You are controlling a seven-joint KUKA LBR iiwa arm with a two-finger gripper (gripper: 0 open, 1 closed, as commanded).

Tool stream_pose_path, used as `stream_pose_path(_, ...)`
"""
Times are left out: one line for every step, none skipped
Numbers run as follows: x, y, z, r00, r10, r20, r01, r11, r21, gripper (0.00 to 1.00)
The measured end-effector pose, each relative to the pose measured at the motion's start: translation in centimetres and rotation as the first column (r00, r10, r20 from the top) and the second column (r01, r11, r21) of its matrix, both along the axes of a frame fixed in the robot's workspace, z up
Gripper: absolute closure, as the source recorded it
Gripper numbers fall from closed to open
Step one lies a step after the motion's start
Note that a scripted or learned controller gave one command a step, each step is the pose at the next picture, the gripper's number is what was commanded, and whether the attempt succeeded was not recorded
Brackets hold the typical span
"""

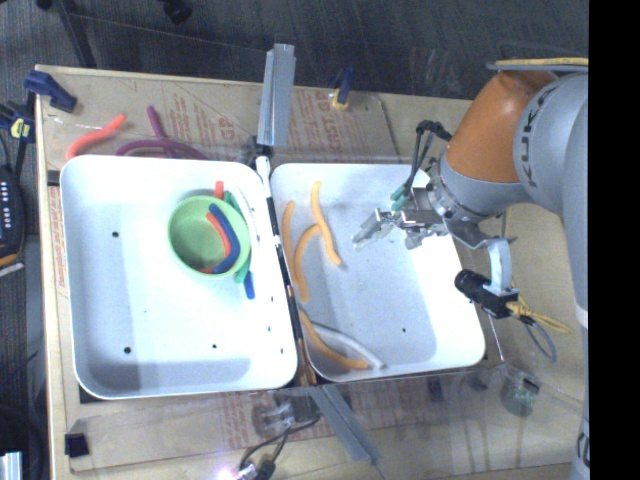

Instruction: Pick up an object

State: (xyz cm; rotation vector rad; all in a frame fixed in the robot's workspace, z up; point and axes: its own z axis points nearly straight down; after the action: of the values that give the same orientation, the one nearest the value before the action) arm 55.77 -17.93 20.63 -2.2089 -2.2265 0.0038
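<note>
Hand (368, 230) hangs over the right bin (440, 343), in its upper middle part, fingers spread apart with nothing between them. The grey arm with its orange band (495, 118) comes in behind it from the right.

Right bin contents, taken from the hand:
- Nearest is an orange curved strip (321, 220), just to the hand's left, running from near the bin's top wall down toward the middle. Fingertips are close to it but apart from it.
- A second orange strip (310, 243) arches beside the first, further left.
- A third, thinner orange strip (287, 230) lies further left again, along the bin's left wall.
- Below the hand and to its left, near the bin's lower left corner, another orange strip (338, 358) curves along the floor, with a pale whitish strip (350, 344) lying next to it. Whether those two touch is hard to tell.

Left bin (120, 368) is well to the hand's left, across the divider where the two bins meet. It holds a green bowl (200, 236) in its upper right part. Inside the bowl: a blue curved piece (226, 226) and a red curved piece (222, 243), nested together. A small blue piece (248, 288) pokes out past the bowl's lower right rim.

On the counter (420, 98), beyond the left bin and far up-left of the hand, lie an orange-red strip (95, 136) and a purple one (160, 146).
</note>
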Motion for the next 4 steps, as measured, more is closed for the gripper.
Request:
stream_pose_path(5.0,4.3,-11.4,1.0,-0.021,0.005,0.021,1.0,-0.001,0.0)
stream_pose_path(5.1,4.4,-10.3,1.0,-0.017,0.003,0.017,1.0,0.001,1.0)
stream_pose_path(5.1,4.4,-10.3,1.0,-0.017,0.003,0.017,1.0,0.002,0.0)
stream_pose_path(5.1,4.4,-9.3,1.0,-0.017,0.003,0.017,1.0,0.003,1.0)
